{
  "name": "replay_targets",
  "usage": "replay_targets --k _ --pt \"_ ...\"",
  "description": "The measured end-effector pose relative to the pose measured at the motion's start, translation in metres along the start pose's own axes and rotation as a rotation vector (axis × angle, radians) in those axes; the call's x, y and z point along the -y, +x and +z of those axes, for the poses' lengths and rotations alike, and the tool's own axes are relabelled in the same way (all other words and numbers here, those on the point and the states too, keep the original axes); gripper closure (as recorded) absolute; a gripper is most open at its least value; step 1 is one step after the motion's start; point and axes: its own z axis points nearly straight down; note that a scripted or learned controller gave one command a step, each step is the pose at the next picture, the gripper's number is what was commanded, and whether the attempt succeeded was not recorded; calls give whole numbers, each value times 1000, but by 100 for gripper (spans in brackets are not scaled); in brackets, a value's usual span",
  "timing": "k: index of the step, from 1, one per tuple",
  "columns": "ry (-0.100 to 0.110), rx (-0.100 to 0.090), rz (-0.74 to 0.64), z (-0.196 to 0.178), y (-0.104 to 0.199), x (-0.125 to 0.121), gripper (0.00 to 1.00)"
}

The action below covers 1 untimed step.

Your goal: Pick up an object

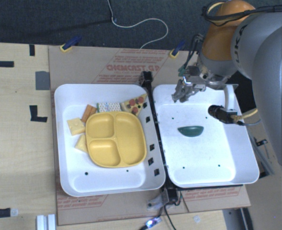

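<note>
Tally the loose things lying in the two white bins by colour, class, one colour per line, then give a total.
Yellow: 1, the divided plate in the left bin.
Dark green: 1, the small bowl-shaped piece in the right bin.
Tan or orange: at least 3 small flat pieces half hidden beside the plate; more patterned bits lie behind it, too cluttered to count.
Total: at least 5.

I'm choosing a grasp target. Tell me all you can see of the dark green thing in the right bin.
The dark green object is small, smooth and bowl-shaped, flat along its top edge and rounded below; it looks like plastic. It lies alone on the right bin's white floor, near the middle, touching nothing else. The gripper hangs apart from it, nearer the bin's far edge.
</note>
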Motion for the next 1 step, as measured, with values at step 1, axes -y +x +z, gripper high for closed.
replay_targets --k 1 --pt "-3 -2 -1 -16 14 1 100"
